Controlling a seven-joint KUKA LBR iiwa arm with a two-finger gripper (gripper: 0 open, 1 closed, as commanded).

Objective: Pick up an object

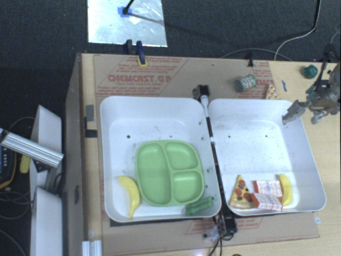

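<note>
My gripper hangs over the far right corner of the right bin, open, with nothing between its fingers. In that bin's near edge lie a pizza slice, a red and white box and a small banana, side by side and well below the gripper. The left bin holds a green divided plate, a yellow banana to its left and a green pod-like piece at its near right corner.
Outside the bins, on the brown board behind the right bin, lie a small green can, a tan cracker-like piece and a teal object. A black divider runs between the bins.
</note>
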